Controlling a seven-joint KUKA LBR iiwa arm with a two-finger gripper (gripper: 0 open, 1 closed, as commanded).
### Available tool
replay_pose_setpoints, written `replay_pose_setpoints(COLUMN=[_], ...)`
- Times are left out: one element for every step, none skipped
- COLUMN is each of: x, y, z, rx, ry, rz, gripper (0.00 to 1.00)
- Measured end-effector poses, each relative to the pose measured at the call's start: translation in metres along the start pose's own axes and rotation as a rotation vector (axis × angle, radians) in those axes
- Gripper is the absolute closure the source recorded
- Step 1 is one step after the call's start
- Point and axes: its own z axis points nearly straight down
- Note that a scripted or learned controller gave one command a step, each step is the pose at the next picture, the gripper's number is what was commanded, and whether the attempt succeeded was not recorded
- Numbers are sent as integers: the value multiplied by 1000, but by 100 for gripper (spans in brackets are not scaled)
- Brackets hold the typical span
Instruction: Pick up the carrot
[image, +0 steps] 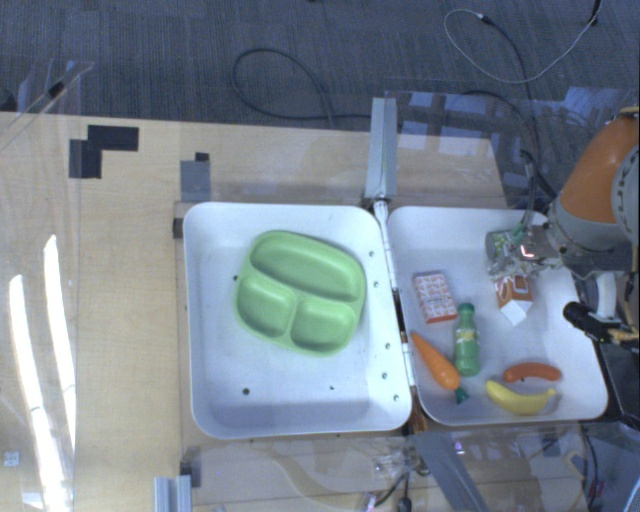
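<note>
The small orange toy carrot with a green stub (437, 363) lies slantwise in the right shallow white bin (592, 400), near its left wall and front edge, its thick end toward the green plastic bottle with a yellow label (466, 340) just beside it. Behind them rests a small pink patterned box (434, 296); to the right lie a yellow banana (520, 398) and a red sausage (532, 373). My gripper (512, 248) hovers over the bin's back right part, well apart from the carrot, above a brown and white carton (515, 296); whether my fingers are spread or pressed together I cannot tell. The left white bin (210, 400) holds a green divided plate (299, 291)
</note>
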Motion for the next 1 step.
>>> replay_pose_setpoints(x=[65], y=[19], z=[-1], rx=[-2], ry=[4], rz=[-213], gripper=[100])
